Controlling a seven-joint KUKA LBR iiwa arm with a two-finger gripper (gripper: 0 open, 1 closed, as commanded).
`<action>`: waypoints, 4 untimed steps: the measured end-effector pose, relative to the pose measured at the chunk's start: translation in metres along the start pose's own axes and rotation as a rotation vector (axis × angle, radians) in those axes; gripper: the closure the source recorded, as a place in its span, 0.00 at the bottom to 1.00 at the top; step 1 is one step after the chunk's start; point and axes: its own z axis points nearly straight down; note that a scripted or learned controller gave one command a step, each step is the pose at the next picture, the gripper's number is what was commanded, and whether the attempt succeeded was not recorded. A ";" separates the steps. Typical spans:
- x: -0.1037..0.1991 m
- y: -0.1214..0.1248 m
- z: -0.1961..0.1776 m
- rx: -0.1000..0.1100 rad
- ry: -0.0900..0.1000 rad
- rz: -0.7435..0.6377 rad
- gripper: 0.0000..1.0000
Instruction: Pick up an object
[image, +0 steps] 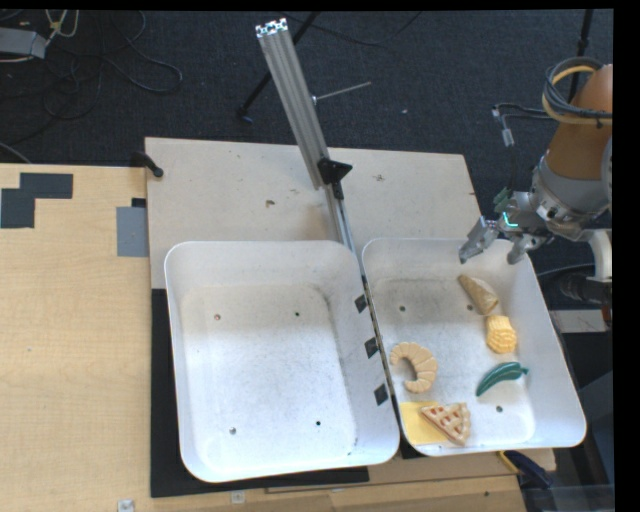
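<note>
Hand (494, 243) at upper right of frame, fingers spread, nothing between them, above far rim of right bin (560, 400). In this bin: bread piece (479, 293), corn (501, 333), croissant (416, 365), green pepper (500, 377), waffle slice (446, 420).

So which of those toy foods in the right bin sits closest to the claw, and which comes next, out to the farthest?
Measured from the gripper at the bin's far right corner:
1. The tan bread piece, just below it.
2. The yellow corn, further down the right side.
3. The green pepper, lower right.
4. The croissant, toward the divider; nearly level with the pepper, too close to call.
5. The waffle slice, near edge.
</note>
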 end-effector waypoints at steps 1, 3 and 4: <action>0.000 0.001 -0.003 -0.004 -0.002 -0.003 0.00; -0.007 0.001 0.109 0.000 0.000 -0.002 0.00; -0.007 0.003 0.095 -0.006 -0.003 -0.005 1.00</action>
